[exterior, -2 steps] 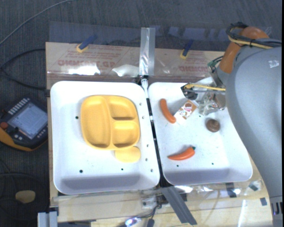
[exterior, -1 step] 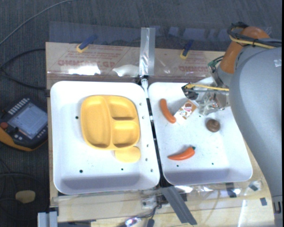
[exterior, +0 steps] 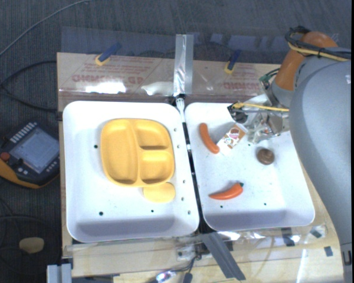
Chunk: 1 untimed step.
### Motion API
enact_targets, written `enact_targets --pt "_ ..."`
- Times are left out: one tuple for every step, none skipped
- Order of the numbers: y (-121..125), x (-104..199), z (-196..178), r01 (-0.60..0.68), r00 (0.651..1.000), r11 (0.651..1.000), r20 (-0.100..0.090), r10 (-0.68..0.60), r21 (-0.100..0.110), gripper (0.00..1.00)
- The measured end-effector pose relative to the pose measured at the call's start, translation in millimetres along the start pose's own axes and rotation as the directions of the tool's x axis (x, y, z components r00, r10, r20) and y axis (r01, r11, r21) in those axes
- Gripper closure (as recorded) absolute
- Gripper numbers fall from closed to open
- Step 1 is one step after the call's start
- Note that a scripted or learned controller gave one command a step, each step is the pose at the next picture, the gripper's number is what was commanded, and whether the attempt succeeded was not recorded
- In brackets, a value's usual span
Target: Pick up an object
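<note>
Bright, even light; slight softness.

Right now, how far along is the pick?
Done: the gripper is down inside the right bin, beside a small red-and-white packet.
In hand: nothing I can confirm; the packet appears to lie on the bin floor.
Left: the whole lift. The hot dog, brown ball and orange pepper also lie on the floor, and the yellow tray sits in the left bin.
</note>
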<state>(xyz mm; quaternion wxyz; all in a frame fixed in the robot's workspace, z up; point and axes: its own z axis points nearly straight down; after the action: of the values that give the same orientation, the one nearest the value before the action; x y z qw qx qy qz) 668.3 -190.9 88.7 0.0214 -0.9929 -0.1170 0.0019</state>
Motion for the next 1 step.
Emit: enact_targets --pt "0.3 1.9 0.1 -0.001 1.0 1.0 0.002 0.001 0.001 1.0"
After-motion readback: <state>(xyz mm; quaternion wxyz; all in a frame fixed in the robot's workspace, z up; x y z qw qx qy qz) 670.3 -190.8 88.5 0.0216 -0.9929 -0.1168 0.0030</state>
